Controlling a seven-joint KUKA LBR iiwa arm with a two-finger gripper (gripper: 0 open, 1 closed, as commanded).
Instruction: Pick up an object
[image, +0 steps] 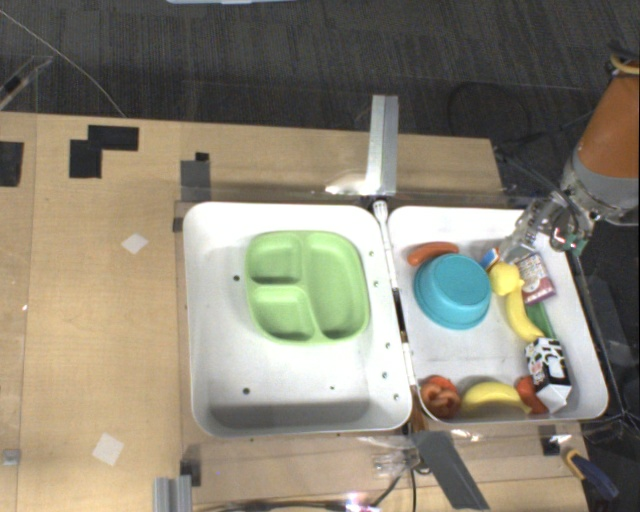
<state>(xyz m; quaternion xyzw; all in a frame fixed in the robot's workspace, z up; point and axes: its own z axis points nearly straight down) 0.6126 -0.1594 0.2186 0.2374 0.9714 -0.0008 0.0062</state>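
The pickable objects all lie in the right bin (590, 330), in the right half of the frame. Your gripper (522, 240) hangs over that bin's upper right corner, just above a yellow banana (512, 295) that runs down the bin's right side; you cannot tell from this angle how the gripper is set, and nothing is visibly grasped. Just right of the banana's top end lies a small maroon-and-white packet (535, 278), and a green item (541, 320) peeks out beside the banana's lower half, too hidden to name. Left of the banana, a blue bowl (454, 290) sits upright, with a red-orange sausage-shaped toy (432, 252) touching its upper left rim. Lower on the right wall stands a black-and-white cow-patterned carton (547, 363). Along the bin's bottom edge you see a second banana (492, 396), a red apple-like fruit (440, 396) at its left end and a small red item (529, 392) at its right end.

The arm's orange band (612, 135) sits at the frame's upper right edge. In the left bin (215, 330), at the middle of the frame, rests a green divided plate (304, 285) with three compartments. Both bins stand on the wooden bench (90, 330).
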